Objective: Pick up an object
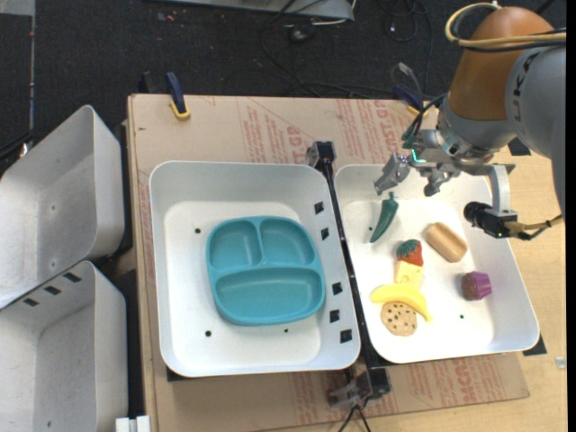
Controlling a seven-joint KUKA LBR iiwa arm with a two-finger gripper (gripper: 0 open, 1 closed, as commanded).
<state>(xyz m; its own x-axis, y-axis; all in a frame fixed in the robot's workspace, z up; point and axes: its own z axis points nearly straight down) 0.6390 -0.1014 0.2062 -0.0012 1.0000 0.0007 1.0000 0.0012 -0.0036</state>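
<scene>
Gripper (412,175) first: it hangs over the far edge of the right bin (517,331), its 2 fingers spread apart with nothing between them, one tip toward 9 o'clock and the other toward 3 o'clock. So the pick has not happened yet; by my reading the arm is only at the approach, and the descent, the closing and the lift are all left to do. Any of 6 toy foods could be the object. The green chili pepper (385,218) lies closest, just beside the fingers at their 6 o'clock. Further toward 6 o'clock come the strawberry (410,251), touching the yellow banana (402,293), and then the cookie (398,318), which touches the banana's lower end. The tan bread roll (445,242) sits at about 4 o'clock from the gripper, and the purple cupcake (476,285) lies beyond it, apart from the rest. For room, the pepper looks the easiest: white floor shows on both its long sides, though its tip points toward the wall shared with the left bin (171,241), so a finger coming down at 9 o'clock has less margin there. The roll and the cupcake also stand free. The strawberry, banana and cookie crowd each other, and a grab there would likely nudge a neighbour. The blue divided plate (265,270) in the left bin is well apart.
</scene>
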